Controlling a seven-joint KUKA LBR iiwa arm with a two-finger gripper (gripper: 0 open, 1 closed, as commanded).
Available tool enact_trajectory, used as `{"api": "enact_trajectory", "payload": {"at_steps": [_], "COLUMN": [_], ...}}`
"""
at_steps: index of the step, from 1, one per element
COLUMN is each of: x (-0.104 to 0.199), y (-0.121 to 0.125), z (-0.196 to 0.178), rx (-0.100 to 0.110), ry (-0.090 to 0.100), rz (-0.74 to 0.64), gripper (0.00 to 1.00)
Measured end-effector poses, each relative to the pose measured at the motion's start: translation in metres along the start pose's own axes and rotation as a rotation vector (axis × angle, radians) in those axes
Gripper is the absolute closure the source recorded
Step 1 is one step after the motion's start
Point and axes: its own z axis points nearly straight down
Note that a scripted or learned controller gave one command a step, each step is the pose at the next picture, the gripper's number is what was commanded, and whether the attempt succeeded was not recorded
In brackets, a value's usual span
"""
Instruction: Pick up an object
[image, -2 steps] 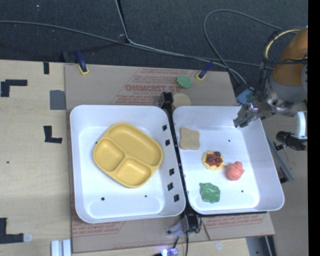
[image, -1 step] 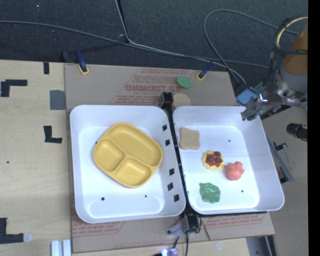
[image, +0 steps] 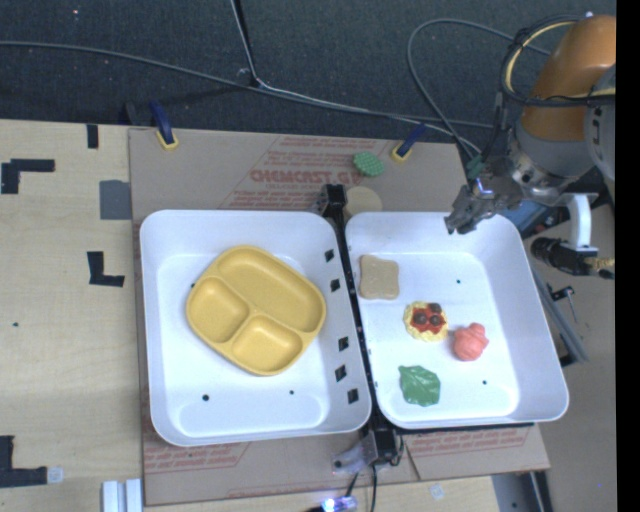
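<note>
- The gripper (image: 462, 222) is in the upper right of the frame, over the top right corner of the right bin (image: 530, 300). Its dark tips point down and left. I cannot tell if it is open or closed, and nothing shows in it.
- The grey arm (image: 560, 90) with its orange band comes in from the top right.
- Four small toys lie in the right bin, all well apart from the gripper.
- A tan piece of toast (image: 379, 277) lies near the bin's left wall.
- A yellow toy with red and dark spots (image: 426, 320) sits in the middle.
- A pink-red toy (image: 469, 341) is just to its right.
- A green leafy toy (image: 419, 385) lies lower down.
- The left bin (image: 170, 400) holds a yellow tray with three parts (image: 255, 309).
- A small green thing (image: 367, 162) lies on the cardboard (image: 290, 165) above the bins.
</note>
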Motion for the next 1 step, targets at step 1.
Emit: {"api": "enact_trajectory", "payload": {"at_steps": [1], "x": [0.0549], "y": [0.0004], "z": [-0.0061], "rx": [0.001], "ry": [0.001], "rz": [0.0], "gripper": [1.0]}}
